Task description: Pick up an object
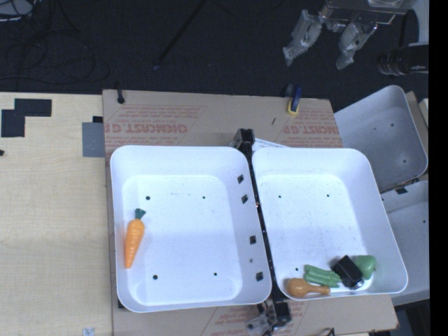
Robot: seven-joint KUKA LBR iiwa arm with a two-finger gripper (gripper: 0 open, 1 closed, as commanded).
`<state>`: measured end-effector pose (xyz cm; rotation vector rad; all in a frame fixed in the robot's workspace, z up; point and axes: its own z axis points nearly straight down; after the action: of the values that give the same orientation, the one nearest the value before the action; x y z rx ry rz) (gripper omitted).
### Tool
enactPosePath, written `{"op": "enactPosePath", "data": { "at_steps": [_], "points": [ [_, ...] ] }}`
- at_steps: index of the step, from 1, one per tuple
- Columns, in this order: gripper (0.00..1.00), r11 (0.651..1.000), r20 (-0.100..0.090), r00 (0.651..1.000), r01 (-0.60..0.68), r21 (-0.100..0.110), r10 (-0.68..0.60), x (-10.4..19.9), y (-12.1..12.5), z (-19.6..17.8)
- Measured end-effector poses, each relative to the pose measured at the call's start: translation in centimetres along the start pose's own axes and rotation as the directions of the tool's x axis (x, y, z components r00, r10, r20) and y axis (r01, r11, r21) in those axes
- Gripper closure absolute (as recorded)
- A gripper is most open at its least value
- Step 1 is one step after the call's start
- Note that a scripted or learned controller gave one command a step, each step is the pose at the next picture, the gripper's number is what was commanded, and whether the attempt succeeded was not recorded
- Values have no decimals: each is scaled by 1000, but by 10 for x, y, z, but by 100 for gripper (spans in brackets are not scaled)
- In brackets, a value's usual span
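While gripper (pixel 327 45) hangs open over dark floor, bins (pixel 238 161) sit on cardboard (w/ print).

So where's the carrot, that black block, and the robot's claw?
carrot (pixel 133 242), camera view, middle of its orange body.
black block (pixel 347 271), camera view, its top face.
gripper (pixel 325 44), camera view, midway between its fingertips.

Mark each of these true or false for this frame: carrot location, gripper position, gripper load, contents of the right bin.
1. The toy carrot lies in the left bin. True.
2. The gripper is down inside the right bin. False: it hangs above the dark area beyond the bins' far edge.
3. The gripper holds the carrot. False: its fingers are open and nothing is between them.
4. A black object rests among green items in the right bin's near corner. True.
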<state>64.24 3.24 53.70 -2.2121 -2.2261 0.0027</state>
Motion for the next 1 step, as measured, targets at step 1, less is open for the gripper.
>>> {"op": "enactPosePath", "data": {
  "at_steps": [1],
  "points": [
    [100, 1000, 2, 1000, -1, 4, 1, -2, 0, -10]
  ]
}}
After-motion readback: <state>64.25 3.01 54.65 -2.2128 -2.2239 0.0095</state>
